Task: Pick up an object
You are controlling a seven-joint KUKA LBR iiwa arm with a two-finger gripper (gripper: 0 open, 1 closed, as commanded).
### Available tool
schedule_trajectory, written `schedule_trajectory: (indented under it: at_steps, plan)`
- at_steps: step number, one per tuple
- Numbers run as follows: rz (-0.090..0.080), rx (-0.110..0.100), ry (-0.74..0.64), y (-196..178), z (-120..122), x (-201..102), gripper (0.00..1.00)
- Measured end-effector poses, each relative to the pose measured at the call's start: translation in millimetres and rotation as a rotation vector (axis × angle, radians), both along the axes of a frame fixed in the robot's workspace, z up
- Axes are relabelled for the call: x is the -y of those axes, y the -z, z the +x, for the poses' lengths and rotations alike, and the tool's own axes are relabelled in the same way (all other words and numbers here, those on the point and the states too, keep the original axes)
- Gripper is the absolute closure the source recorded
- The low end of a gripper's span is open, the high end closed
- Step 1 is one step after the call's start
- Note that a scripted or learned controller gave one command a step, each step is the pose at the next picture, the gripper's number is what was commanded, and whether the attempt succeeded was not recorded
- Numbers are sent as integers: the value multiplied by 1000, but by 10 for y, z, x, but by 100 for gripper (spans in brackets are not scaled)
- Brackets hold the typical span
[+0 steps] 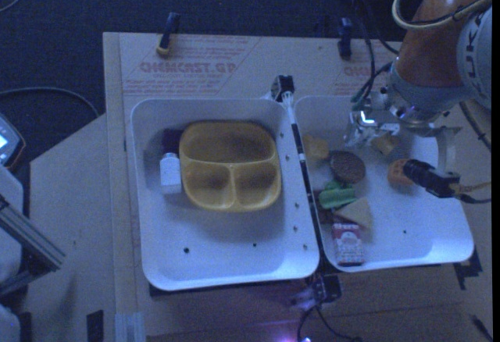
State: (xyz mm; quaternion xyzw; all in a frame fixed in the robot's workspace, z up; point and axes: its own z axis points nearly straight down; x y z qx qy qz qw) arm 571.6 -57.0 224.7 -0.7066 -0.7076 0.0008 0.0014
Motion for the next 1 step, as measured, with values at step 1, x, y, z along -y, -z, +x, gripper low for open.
schedule_trajectory:
  at_steps: [1]
  plan:
    - [-1,5,2,-91,-39,109,100]
